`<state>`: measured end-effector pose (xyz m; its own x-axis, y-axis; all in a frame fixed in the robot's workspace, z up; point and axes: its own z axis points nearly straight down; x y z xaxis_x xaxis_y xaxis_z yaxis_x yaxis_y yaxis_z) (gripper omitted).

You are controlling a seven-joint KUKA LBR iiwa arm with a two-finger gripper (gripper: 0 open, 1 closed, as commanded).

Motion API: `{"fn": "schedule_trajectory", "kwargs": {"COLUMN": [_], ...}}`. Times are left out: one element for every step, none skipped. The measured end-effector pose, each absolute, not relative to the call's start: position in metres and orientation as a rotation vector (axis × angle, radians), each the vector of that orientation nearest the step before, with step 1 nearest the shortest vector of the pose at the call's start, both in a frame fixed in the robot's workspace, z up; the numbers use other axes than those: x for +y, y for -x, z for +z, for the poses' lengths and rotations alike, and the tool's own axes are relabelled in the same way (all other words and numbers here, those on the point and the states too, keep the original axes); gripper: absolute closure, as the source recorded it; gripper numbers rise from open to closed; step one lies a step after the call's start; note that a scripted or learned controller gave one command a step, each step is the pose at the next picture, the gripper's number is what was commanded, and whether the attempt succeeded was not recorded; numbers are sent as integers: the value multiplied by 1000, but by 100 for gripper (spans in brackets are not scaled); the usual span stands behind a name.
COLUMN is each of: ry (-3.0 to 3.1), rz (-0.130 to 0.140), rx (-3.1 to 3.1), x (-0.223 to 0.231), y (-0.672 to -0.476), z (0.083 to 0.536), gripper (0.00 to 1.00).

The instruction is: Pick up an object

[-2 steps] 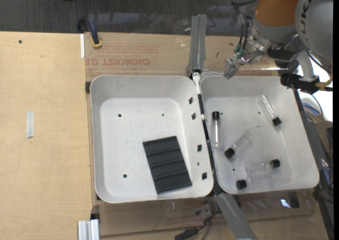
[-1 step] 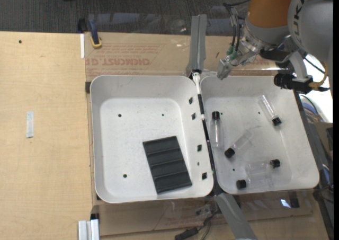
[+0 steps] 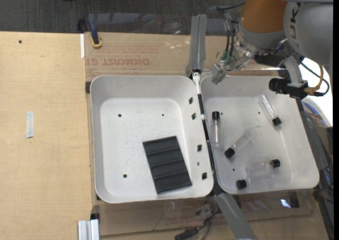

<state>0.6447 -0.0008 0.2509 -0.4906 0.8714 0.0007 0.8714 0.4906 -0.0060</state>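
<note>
A black ribbed block (image 3: 167,163) lies flat in the left bin (image 3: 106,127), towards its front. Several clear tubes with black caps lie in the right bin (image 3: 302,143): one (image 3: 216,126) along the left wall, one (image 3: 238,144) near the middle, one (image 3: 269,110) at the back right and one (image 3: 262,166) near the front. A loose black cap (image 3: 241,184) sits by the front rim. My gripper (image 3: 218,76) hangs over the back left corner of the right bin, apart from all the tubes, with nothing seen in it.
The two bins meet at a raised divider (image 3: 204,127) with black clips. Brown cardboard (image 3: 137,56) lies behind the bins. The grey arm with its orange band (image 3: 270,0) fills the back right. Bare wooden bench (image 3: 42,127) stretches to the left.
</note>
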Motion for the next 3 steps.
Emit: {"fn": "schedule_trajectory", "kwargs": {"ry": [1461,1748,1680], "rz": [8,7,9], "rx": [-2776,-2608,-2651], "x": [40,-4,22], "y": [-659,-660,-659], "z": [224,235,236], "gripper": [100,100,100]}}
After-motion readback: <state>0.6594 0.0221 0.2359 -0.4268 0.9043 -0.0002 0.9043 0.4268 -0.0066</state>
